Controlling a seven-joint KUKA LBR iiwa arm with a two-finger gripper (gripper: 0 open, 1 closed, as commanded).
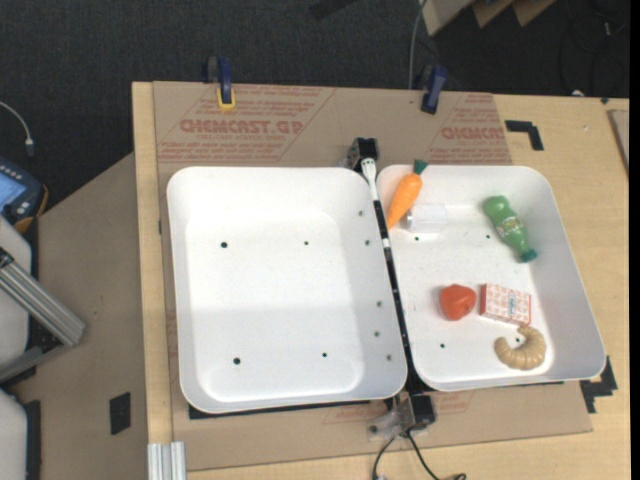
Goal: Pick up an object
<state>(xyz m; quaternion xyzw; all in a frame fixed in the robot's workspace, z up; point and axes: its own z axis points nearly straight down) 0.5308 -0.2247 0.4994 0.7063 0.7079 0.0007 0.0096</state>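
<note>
There are two white bins: the left bin [200, 268] and the right bin [560, 268]. I count one orange carrot [404, 197], one green bottle [509, 227], one red round object [458, 302], one small patterned packet [507, 305], one tan curved object [523, 350] and one clear small item [432, 217].

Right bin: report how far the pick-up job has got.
Nothing looks picked yet. The carrot, green bottle, red piece, small packet and tan curled toy all lie in the right bin. Nothing is in hand; the whole pick remains.
</note>
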